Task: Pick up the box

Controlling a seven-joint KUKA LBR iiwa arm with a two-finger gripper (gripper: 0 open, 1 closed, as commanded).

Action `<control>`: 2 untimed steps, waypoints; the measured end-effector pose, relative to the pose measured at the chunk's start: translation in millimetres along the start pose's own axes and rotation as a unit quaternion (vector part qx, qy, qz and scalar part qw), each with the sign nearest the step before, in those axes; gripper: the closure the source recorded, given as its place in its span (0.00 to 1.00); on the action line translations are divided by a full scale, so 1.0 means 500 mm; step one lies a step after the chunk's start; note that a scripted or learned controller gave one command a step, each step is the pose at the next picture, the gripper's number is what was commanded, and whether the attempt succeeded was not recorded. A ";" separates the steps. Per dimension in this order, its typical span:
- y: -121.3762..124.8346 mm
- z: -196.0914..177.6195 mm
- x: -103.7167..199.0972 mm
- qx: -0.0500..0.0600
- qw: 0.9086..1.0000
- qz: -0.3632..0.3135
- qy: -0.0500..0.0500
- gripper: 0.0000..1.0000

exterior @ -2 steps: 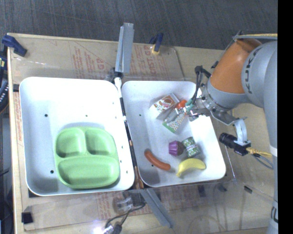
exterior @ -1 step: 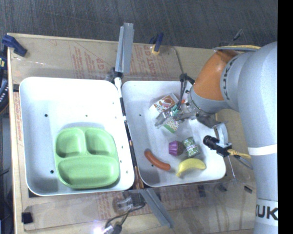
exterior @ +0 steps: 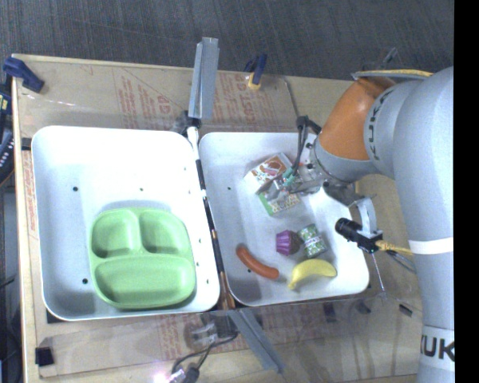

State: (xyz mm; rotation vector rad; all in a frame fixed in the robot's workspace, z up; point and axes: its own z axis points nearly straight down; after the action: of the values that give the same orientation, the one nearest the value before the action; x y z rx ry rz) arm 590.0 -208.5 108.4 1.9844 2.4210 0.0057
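In the right bin (exterior: 231, 214), the gripper (exterior: 297, 179) meets the box (exterior: 273, 180); jaws' state unclear, lift not yet done.

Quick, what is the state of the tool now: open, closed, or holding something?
Tool: over the box in the right bin; open or closed cannot be told.

Robot lab test cell: plywood bench (exterior: 112, 94) clamped at edges, two white bins (exterior: 56, 158) with toy food, KUKA arm (exterior: 419, 158), dark carpet floor (exterior: 223, 14).
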 end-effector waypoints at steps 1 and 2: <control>0.040 -0.333 0.038 0.005 0.999 0.038 0.003 1.00; 0.040 -0.332 0.038 0.005 0.999 0.038 0.003 0.00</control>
State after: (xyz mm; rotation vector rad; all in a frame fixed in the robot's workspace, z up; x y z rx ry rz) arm 603.9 -185.1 274.5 2.0820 2.3531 0.0006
